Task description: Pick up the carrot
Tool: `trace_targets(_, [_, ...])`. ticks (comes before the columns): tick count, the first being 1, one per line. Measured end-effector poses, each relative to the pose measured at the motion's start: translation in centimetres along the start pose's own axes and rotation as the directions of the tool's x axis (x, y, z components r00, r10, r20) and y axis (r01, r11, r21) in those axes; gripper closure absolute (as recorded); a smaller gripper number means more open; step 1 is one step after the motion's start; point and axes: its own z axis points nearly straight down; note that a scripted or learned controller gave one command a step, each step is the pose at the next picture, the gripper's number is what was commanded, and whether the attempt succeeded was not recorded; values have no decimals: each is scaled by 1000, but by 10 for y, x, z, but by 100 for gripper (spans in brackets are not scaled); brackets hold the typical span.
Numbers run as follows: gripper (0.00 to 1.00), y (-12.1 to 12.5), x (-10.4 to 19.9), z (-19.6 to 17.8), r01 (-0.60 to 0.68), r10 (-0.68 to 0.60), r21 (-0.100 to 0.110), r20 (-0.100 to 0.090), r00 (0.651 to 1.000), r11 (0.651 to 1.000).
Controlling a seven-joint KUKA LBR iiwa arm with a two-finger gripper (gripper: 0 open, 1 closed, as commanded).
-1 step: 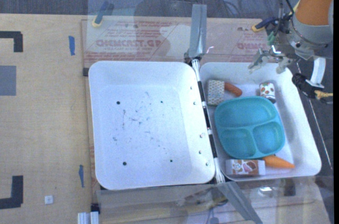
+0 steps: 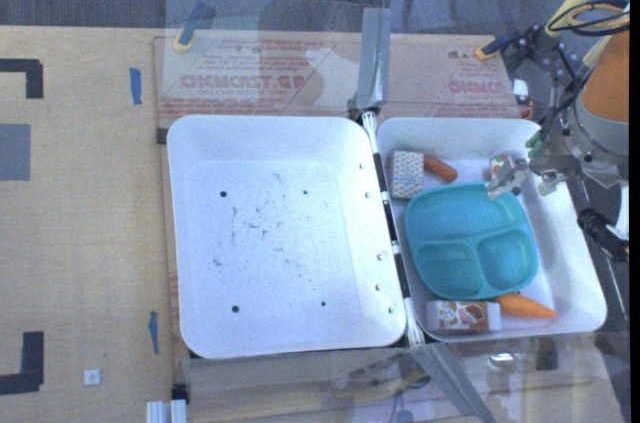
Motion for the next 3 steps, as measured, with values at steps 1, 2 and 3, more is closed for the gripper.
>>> trace_targets(1, [0,-69,28,53,346,-346,1,-3,938,938])
trace_targets(2, [0,-82,6,84,634,-633,-22,28,774,773])
trace_targets(3, [0,-87,95,0,453,-453,-2,2,892,892])
